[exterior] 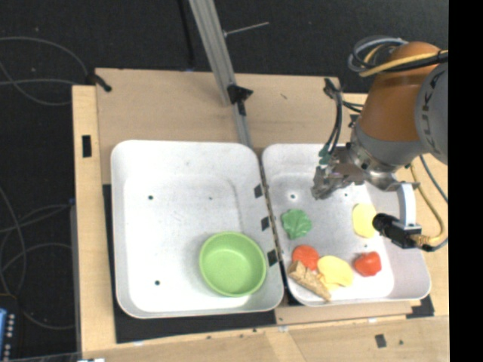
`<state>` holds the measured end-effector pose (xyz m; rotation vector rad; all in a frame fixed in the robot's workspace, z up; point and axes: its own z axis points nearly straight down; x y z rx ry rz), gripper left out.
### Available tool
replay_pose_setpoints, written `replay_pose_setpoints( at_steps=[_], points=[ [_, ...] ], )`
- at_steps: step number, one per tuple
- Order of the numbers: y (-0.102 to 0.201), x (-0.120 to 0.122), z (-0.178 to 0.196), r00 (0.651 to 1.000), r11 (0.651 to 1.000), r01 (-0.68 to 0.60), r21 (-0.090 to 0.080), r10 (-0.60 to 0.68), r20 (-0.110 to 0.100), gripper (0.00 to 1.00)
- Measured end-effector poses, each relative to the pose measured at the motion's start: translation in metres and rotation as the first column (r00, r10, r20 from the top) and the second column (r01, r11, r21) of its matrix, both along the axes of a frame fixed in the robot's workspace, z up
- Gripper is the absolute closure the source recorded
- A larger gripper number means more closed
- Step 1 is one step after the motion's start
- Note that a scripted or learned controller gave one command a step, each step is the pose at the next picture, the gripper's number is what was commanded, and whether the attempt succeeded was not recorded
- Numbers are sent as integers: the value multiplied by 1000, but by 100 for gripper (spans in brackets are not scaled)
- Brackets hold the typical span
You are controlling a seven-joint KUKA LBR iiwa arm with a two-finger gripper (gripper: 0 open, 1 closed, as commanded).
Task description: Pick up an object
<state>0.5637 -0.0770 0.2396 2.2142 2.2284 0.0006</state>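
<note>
Camera view: hovering over the upper middle of the shallow white plastic right bin [298, 161], a grey two-finger gripper [323, 188] beneath the orange-banded arm. Fingers dark and foreshortened; impossible to tell whether parted or clenched, and nothing visibly between them.

Nearest candidate: a crumpled green leafy toy [296, 222], just below and left of the gripper, apart from it, lying close to the bin's left wall. Further below the gripper, along the bin's lower edge: a red-orange rounded piece [305, 256], a tan wedge-shaped piece [309, 280] and a yellow rounded lump [336, 270], all bunched and touching. To the lower right of the gripper, a pale yellow rounded piece [363, 220] and a small red piece [367, 264], each standing alone.

Best judged approach: shift down-left to centre over the green leafy toy, descend straight, close across its narrower side. Worth minding the wall beside it; risk of a finger landing on the rim. Wiser to avoid the bunched group, where a clean grip looks unlikely.
</note>
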Motion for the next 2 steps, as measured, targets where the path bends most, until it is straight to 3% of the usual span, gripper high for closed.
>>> replay_pose_setpoints(
  at_steps=[2],
  points=[
    [114, -5, 4, 1000, 1000, -4, 3, 4, 2, 100]
  ],
)
